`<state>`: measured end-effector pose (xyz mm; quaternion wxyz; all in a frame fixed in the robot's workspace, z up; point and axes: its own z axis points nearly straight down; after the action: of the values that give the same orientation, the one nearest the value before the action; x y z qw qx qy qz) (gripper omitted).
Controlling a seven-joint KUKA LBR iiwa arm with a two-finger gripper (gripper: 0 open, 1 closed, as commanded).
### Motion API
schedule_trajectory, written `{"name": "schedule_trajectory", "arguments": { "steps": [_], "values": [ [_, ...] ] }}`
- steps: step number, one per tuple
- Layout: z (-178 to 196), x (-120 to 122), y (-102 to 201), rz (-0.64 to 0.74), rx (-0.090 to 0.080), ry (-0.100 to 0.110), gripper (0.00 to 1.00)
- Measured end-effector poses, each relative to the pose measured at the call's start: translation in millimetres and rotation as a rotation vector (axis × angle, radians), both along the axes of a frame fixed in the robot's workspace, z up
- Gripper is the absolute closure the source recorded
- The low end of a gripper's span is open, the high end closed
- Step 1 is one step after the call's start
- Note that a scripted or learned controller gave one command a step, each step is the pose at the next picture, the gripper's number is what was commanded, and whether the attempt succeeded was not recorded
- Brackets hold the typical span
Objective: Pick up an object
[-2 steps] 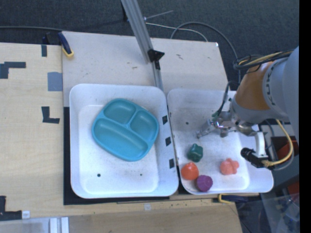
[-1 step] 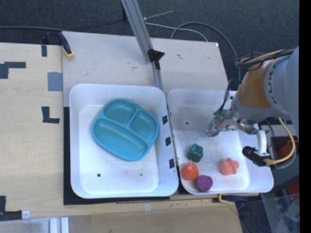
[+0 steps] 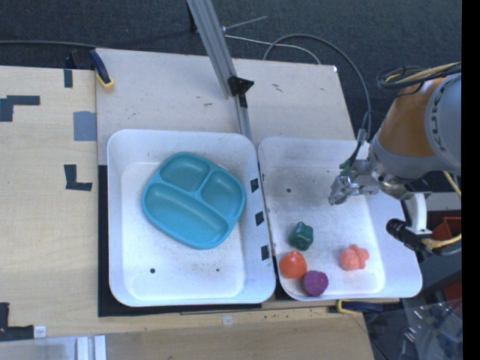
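Two white bins side by side on the surface (image 3: 172,88). Left bin (image 3: 120,223) holds a teal divided plate (image 3: 194,199), three compartments, lying flat and a bit rotated, roughly mid-bin.

Right bin (image 3: 315,163) holds four small objects, all bunched toward its near edge: dark green toy piece (image 3: 301,235) nearest the bin's middle; orange-red rounded piece (image 3: 292,264) just near-left of it; purple rounded piece (image 3: 316,282) just beside the orange-red one, close to the near rim; salmon-orange lumpy piece (image 3: 353,258) off to the right, apart from the other three.

Grey arm (image 3: 420,137) with orange band comes in from the right. Gripper (image 3: 339,193) sits over the right bin's far-right part, above bare bin floor, well apart from the green piece and the salmon piece. Nothing visible between the fingers; whether they are spread or pressed together, cannot tell, too small and blurred.

Grey metal rail (image 3: 214,40) runs from the far edge down to the gap between the bins. Black cable (image 3: 315,43) loops across the far side. Dark tape marks (image 3: 75,177) on the wooden board at left.
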<state>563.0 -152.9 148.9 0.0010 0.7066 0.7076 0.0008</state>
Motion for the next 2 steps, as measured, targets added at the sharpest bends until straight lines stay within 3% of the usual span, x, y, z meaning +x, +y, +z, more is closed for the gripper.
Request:
{"name": "schedule_trajectory", "arguments": {
  "steps": [2],
  "values": [
    [102.1, 11.4, 4.4, 0.001, -0.001, -0.003, 1.00]
  ]
}}
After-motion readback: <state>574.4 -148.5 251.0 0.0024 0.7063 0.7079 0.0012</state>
